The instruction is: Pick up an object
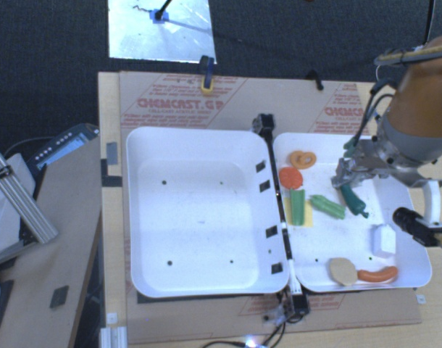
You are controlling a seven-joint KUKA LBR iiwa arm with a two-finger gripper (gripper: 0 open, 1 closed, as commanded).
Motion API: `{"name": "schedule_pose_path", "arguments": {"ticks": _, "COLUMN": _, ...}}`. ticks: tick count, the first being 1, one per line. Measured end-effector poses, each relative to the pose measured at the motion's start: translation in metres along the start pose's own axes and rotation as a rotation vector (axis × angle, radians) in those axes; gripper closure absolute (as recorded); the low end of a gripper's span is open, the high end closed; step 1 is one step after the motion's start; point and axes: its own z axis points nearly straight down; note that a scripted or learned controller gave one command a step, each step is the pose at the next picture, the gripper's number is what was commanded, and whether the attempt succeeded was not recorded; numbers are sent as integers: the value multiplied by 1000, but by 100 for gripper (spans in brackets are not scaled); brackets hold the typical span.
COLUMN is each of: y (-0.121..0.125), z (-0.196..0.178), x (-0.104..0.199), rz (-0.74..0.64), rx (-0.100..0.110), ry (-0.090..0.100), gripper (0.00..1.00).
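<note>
Camera view: gripper (349, 182) low over the right bin (413, 270), right at the dark teal piece (355, 201) — can't tell gripper state, nothing visibly held. Green piece (327, 206) lies just beside the teal one, so a descent may clip both or nudge the teal away — miss or double-grab.

- The grey arm (417, 114), its orange band above the wrist, reaches in from the right edge of the camera view.
- The wrist angles down and leftward.
- The gripper (346, 182) hangs low at the arm's left end.
</note>
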Motion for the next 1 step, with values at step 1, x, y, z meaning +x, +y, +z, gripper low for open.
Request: {"name": "schedule_pose_path", "arguments": {"ticks": 1, "y": 78, "z": 46, "x": -5, "rz": -9, "rx": 2, "ry": 0, "gripper": 100}}
